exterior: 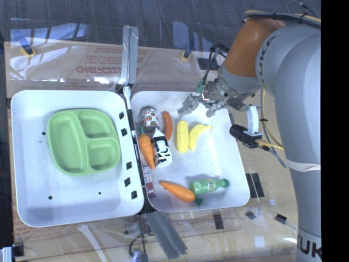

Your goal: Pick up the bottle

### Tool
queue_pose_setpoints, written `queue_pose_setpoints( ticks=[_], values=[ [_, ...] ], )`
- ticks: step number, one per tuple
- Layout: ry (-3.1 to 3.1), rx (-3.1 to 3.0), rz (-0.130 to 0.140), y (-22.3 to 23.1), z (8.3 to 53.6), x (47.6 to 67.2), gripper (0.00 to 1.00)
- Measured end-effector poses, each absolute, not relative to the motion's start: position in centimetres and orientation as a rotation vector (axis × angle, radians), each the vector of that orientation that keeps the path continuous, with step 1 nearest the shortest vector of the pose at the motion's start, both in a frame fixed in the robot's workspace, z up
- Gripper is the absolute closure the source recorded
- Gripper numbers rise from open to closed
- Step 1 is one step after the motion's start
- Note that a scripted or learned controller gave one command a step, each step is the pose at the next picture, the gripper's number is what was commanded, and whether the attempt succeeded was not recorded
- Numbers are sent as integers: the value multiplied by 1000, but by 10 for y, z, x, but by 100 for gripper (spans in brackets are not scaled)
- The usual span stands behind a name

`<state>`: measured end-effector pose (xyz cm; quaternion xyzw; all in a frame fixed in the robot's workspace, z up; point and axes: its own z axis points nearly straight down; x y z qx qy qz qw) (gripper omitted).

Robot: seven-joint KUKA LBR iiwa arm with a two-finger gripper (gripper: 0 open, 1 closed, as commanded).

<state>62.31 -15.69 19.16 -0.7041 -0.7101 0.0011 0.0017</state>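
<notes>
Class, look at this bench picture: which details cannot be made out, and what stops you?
- Green bottle: label too small to read.
- Can: print blurred.
- Lower carrot: tip hidden behind the bottle.
- Arm: base cut off by the bottom edge.

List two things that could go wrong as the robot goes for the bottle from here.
1. The bottle lies on its side by the near wall of the right bin, so it may roll or slip from a pinch.
2. A carrot lies against the bottle's base, so it could get nudged or grabbed along with it.
The hand hangs over the far end, by the banana.
</notes>
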Motion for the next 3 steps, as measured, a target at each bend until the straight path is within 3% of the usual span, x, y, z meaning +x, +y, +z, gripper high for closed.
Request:
queue_pose_setpoints(
  ticks=[1, 2, 3],
  values=[
    [-2216, -2218, 9, -207, 124, 555, 0],
    [-1949, -2455, 4, -201, 104, 485, 0],
    [-1959, -2451, 1, -200, 92, 477, 0]
  ],
)
